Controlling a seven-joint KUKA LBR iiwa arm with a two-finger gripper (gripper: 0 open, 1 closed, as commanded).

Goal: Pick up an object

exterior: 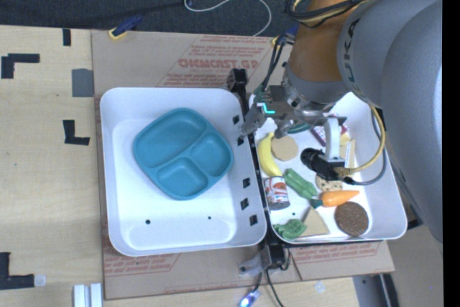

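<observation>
A light wooden bench (pixel 43 176) is sitting under a sheet of brown cardboard (pixel 201 61), with dark carpet and a thin white cable (pixel 215 7) lying beyond its far edge. On the cardboard, the left bin (pixel 122 226) is holding a blue divided plate (pixel 183 152), which is lying flat near its centre. Just beside it, the right bin (pixel 392 205) is crowding with small toy foods: a banana (pixel 269 158) is lying along its left wall, a pale round biscuit (pixel 285 149) is touching the banana, a small can (pixel 277 193) is standing below them, a green pepper (pixel 300 183) is lying next to the can, and an orange carrot (pixel 338 198) and a brown cookie (pixel 352 218) are resting toward the near right corner. The gripper (pixel 287 122) is hanging over the far left part of this bin, just above the banana and biscuit; whether it is gripping anything cannot be told from here. The grey arm with its orange band (pixel 323 32) is reaching in from the right.
</observation>
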